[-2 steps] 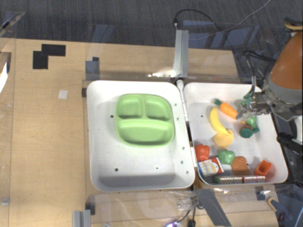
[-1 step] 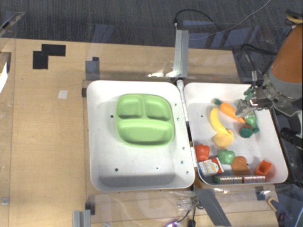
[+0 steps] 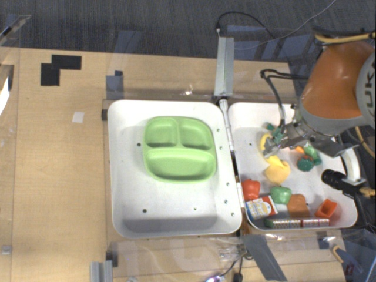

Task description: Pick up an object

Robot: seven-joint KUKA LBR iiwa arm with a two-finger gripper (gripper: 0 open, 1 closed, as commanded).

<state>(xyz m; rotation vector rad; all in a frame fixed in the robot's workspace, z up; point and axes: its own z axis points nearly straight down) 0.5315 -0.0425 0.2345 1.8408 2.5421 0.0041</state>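
Right white bin [image 3: 252, 113]: pincer [image 3: 274, 141] low over small yellow plastic toy [image 3: 265, 141]; grip state cannot be told. Left white bin [image 3: 126, 157]: green divided plate [image 3: 178, 147].

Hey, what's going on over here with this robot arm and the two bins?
A grey and orange robot arm reaches into the right bin, its gripper low among small toy foods, just above a yellow piece. Nothing is visibly lifted yet. The left bin holds a green divided plate.

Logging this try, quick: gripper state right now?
Gripper: cannot be told; it sits low in the right bin among the toys.
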